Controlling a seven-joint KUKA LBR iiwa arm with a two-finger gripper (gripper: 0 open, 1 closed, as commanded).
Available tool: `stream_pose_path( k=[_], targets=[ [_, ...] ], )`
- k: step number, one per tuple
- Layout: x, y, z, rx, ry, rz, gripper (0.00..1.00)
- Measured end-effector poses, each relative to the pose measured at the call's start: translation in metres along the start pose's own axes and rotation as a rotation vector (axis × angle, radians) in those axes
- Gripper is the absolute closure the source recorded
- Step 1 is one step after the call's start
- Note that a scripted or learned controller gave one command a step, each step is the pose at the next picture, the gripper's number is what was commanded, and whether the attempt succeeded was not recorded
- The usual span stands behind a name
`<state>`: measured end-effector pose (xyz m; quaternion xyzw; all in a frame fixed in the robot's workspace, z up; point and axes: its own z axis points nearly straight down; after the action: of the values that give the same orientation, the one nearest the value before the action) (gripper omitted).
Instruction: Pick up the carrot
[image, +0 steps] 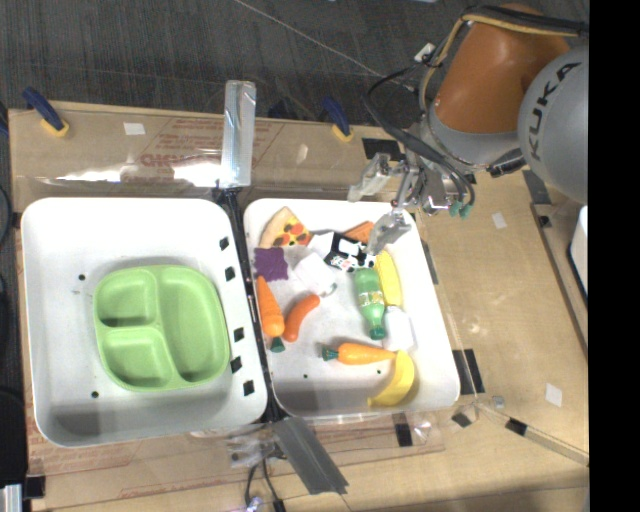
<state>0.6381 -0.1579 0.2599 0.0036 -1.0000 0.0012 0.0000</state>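
Observation:
Two carrots lie in the right bin (430, 300). One carrot (267, 308) lies along the bin's left wall with its green top toward the front. The other carrot (362, 353) lies near the front, green top pointing left, just beside a banana (398, 380). My gripper (388, 230) hangs over the bin's back right corner, well apart from both carrots. A small orange piece (359, 232) shows just to its left, above a black and white item (348, 252); I cannot tell what it is or whether it is held.
The right bin also holds a pizza slice (284, 229), a purple piece (270, 264), an orange sausage-like piece (300, 316), a green bottle (368, 298) and a second banana (388, 278). A green divided plate (160, 327) lies in the left bin (60, 250).

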Motion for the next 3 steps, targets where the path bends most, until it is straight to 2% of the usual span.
stream_pose_path(
  k=[1, 2, 3],
  targets=[
    [0.06, -0.036, 0.082, -0.003, 0.005, -0.023, 0.0],
    [0.13, -0.012, 0.161, -0.004, 0.004, 0.104, 0.0],
    [0.148, 0.031, 0.169, -0.004, 0.004, 0.237, 0.0]
  ],
)
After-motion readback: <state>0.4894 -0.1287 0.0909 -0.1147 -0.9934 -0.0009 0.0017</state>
